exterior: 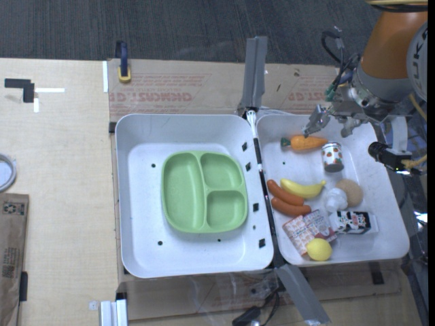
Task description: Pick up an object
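from my seat i see the arm (394, 39) reaching in at the upper right, its orange band high in the corner. the gripper (331, 119) hangs over the back part of the right bin (394, 246), just above and to the right of the toy carrot (306, 142). nothing sits between the jaws that i can make out, and whether they are spread or closed i cannot tell — the metal parts blur together there.

the right bin holds all the loose things. the carrot lies near the back wall, with a small spotted can (332, 156) just beside it. below those, a banana (303, 187) lies across the middle, touching two orange-red sausages (288, 198) on its left. a white lump (335, 198) and a tan egg-shaped piece (351, 192) sit next to each other right of the banana. nearer the front are a black-and-white carton (353, 221), a red-patterned packet (307, 227) and a lemon (319, 250) resting on the packet's lower edge.

the left bin (132, 202) carries a green divided tray (204, 191) — three compartments, lying flat in the middle. both bins stand side by side on the surface (54, 141).
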{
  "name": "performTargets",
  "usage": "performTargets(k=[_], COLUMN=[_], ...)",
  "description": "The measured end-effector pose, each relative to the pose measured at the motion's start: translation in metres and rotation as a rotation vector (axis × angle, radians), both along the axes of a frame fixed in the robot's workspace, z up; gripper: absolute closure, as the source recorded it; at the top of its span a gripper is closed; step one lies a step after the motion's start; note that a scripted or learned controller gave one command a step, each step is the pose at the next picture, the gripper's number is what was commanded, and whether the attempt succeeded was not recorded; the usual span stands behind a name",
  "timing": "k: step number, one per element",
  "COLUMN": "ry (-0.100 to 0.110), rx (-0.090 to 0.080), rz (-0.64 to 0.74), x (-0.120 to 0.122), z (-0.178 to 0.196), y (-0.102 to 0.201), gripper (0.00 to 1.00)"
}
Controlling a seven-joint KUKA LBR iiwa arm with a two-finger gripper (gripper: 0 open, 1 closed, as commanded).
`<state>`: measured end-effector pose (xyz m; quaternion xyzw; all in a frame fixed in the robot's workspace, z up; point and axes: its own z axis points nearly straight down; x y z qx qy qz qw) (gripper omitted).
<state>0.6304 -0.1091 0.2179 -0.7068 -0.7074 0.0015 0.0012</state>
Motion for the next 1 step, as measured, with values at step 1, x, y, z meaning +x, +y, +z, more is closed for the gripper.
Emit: performTargets(k=[1], ry=[-0.005], rx=[0.000], rz=[0.174], x=[-0.0033], z=[-0.1070], y=[-0.0301], gripper=[0.00])
